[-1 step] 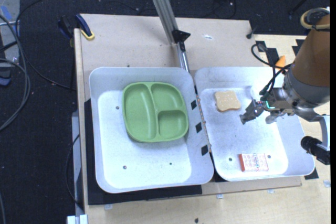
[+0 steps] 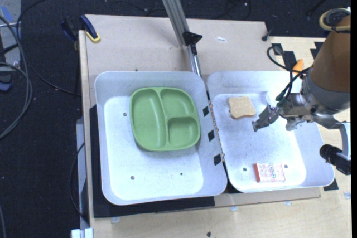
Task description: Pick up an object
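A green divided plate [image 2: 165, 119] with three compartments lies in the left bin [image 2: 111, 175]. In the right bin [image 2: 301, 159] sit a tan slice of bread [image 2: 241, 107], near the bin's upper left, and a small red-and-white packet [image 2: 270, 172] near the front edge. The hand [image 2: 262, 121] hovers just right of the bread, holding nothing; whether its fingers are apart or together cannot be told.

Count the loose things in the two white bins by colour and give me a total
Green: 1, the divided plate in the left bin
Tan: 1, the bread slice in the right bin
Red and white: 1, the small packet, right bin
Total: 3
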Robot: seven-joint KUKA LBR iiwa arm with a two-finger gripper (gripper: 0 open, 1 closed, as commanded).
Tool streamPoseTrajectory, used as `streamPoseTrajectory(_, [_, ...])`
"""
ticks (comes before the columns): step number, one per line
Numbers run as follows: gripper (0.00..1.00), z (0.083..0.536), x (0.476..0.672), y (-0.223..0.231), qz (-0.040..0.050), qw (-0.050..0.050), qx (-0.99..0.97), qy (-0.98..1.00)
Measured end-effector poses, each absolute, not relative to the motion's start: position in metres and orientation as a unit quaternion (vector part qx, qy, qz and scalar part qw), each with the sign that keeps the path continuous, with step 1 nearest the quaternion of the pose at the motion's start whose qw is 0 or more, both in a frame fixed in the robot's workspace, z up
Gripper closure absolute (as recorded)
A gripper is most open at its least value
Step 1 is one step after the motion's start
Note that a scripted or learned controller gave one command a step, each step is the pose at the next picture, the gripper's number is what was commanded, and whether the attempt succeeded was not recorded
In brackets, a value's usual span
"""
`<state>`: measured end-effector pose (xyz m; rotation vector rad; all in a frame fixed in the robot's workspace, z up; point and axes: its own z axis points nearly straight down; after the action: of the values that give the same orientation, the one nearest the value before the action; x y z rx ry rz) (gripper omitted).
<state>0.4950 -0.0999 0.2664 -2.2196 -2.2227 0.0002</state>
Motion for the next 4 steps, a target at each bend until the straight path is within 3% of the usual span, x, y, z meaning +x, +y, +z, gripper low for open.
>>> streamPoseTrajectory(2, [0.0,0.139,0.484,-0.099,0.0021,0.003,-0.708,-0.706])
streamPoseTrajectory(3, [0.0,0.092,0.485,-0.099,-0.0002,-0.001,-0.708,-0.706])
streamPoseTrajectory(4, [1.0,0.105,0.487,-0.1,-0.0016,-0.003,-0.708,-0.706])
